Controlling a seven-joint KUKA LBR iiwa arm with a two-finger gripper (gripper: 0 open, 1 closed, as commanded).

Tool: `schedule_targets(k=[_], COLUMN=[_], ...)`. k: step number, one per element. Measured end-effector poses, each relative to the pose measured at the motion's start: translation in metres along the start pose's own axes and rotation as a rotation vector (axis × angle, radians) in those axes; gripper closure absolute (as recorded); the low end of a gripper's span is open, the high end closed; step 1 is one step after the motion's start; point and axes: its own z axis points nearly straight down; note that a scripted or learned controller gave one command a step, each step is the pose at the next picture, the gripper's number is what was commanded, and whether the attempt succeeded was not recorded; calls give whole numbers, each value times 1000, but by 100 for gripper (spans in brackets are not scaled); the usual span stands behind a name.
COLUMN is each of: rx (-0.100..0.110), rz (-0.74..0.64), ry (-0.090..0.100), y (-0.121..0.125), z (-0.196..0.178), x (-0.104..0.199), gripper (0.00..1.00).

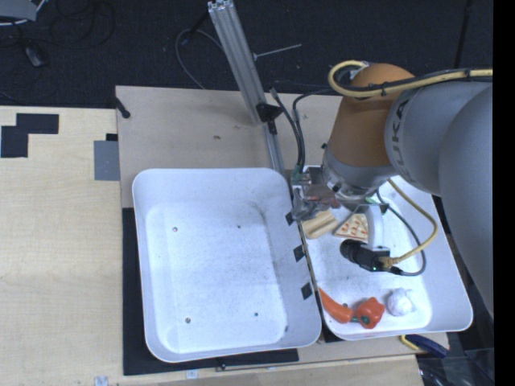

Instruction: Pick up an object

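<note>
My gripper [312, 206] hangs low over the far left corner of the right bin [438, 316], close to the wall between the two bins. Just below it lies a tan bread-like piece [319, 225], which seems to touch the gripper's tip; whether it is held cannot be made out. Beside it on the right is a triangular orange-and-white wedge [354, 228]. Near the bin's front lie an orange carrot-like piece [334, 307], a red pepper-like piece [370, 312] and a small white ball [400, 301].
The left bin [153, 191] stands beside the right one, sharing a middle wall with black clips [299, 252]. A slanted aluminium bar [241, 63] rises behind the bins. The big grey arm [451, 143] covers the right bin's far side.
</note>
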Motion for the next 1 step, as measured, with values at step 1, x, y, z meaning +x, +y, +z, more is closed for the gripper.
schedule_targets(k=[1], rx=[0], rz=[1], ry=[-1], y=[-50], z=[0], x=[41], gripper=[100])
